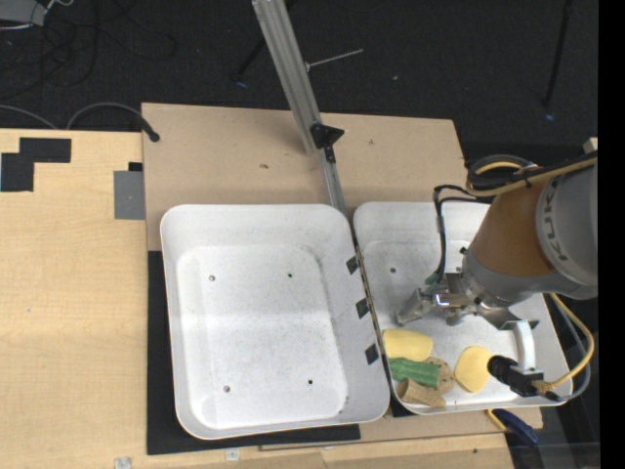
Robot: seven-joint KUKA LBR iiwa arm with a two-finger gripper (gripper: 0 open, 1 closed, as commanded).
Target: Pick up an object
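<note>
You'd pinch the soft-looking yellow piece (406, 344) at the right bin's (410, 225) front edge across its middle; gripper (418, 308) spread wide.

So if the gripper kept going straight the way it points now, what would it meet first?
Probably bare floor of the right bin: the gripper points down and left, above the yellow object. Depth is unclear, so it might graze that.
</note>
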